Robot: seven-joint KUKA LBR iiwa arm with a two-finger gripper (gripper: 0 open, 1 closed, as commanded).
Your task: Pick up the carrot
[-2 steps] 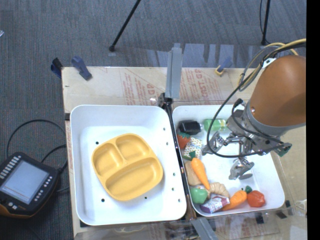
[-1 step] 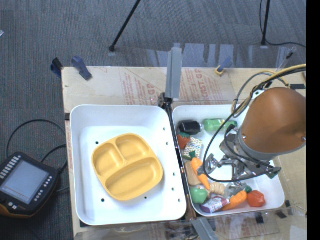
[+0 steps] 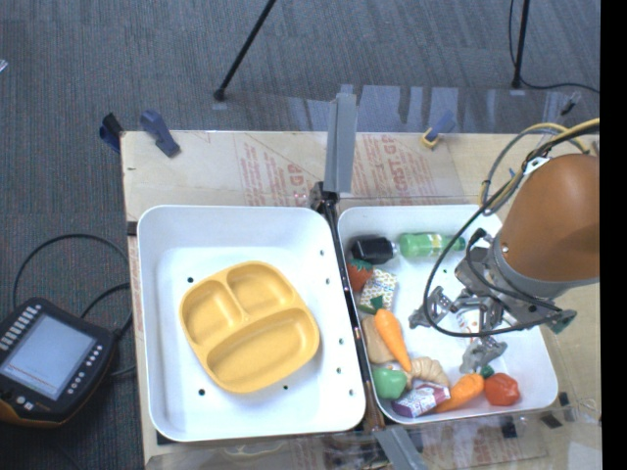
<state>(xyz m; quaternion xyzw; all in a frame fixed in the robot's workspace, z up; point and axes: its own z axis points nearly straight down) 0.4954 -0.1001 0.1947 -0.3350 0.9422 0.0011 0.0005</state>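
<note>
On the tabletop [image 3: 245, 169], the left bin [image 3: 157, 262] is occupied by a yellow divided plate [image 3: 250, 326]. In the right bin [image 3: 544, 360], the carrot [image 3: 391, 338] is seen lying near the left wall, crowded by a green ball [image 3: 389, 382] and a croissant [image 3: 428, 369]. A second carrot [image 3: 463, 391] is seen near the front, so the wrong one could be taken, or a neighbour nudged. The gripper [image 3: 470, 313] is hung over the bin's middle, right of the carrot; whether the jaws are spread cannot be told.
</note>
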